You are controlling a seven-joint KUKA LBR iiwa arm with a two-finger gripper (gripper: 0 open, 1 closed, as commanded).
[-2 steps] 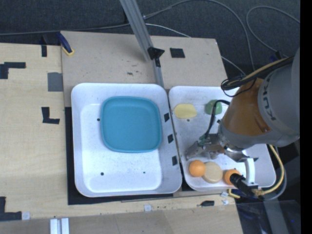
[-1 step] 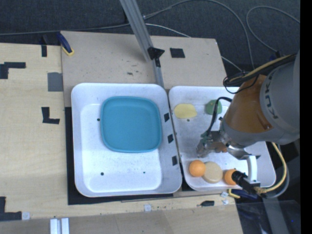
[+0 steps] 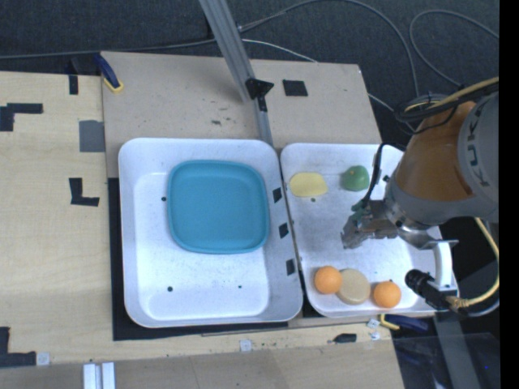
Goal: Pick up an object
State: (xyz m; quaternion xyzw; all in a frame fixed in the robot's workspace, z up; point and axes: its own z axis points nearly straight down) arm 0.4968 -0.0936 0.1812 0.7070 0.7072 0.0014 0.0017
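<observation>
The right bin holds a pale yellow object and a green ball near its far edge. Along its near edge lie an orange ball, a beige round piece and a second orange ball. My gripper hangs over the middle of this bin, reaching in from the right, above bare bin floor between the two groups. I see nothing between its fingers.
The left bin carries a blue square plate. A grey metal pole slants down to the bins' far edge. Cables lie on the dark floor at the back right.
</observation>
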